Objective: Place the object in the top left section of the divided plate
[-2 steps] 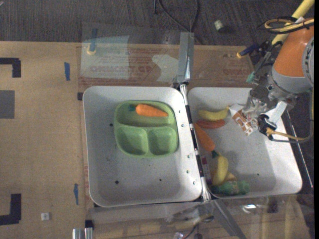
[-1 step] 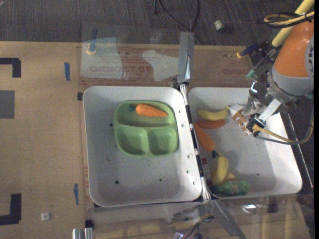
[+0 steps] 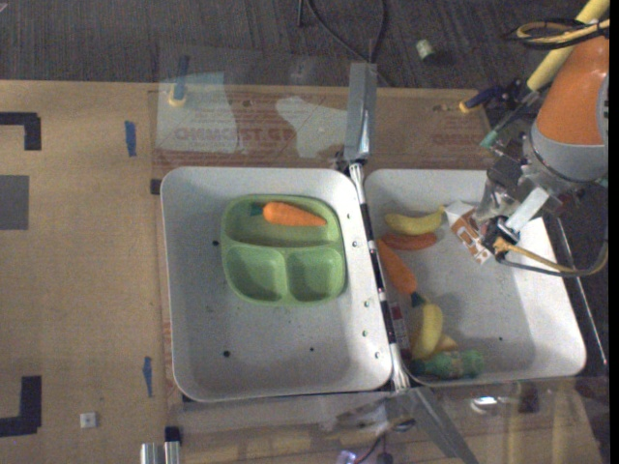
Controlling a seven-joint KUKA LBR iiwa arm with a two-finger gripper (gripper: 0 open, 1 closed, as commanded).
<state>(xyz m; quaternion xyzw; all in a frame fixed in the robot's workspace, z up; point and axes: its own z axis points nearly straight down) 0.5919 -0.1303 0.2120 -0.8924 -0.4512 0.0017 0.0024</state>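
A green divided plate (image 3: 253, 280) sits in the left bin (image 3: 193, 336). An orange carrot (image 3: 292, 215) with a green stub lies across the plate's wide top section, tip pointing right. My gripper (image 3: 482, 228) hangs over the upper right part of the right bin (image 3: 522, 327), well to the right of the plate. A small brown and white piece (image 3: 467, 234) sits right at the gripper's tip; whether it is held is unclear.
The right bin holds a yellow banana (image 3: 414, 222), a red-orange piece (image 3: 412, 242) below it, a second carrot (image 3: 397, 268), another banana (image 3: 427, 327) and a green toy (image 3: 451, 362) along the front wall. A metal divider (image 3: 370, 259) separates the bins.
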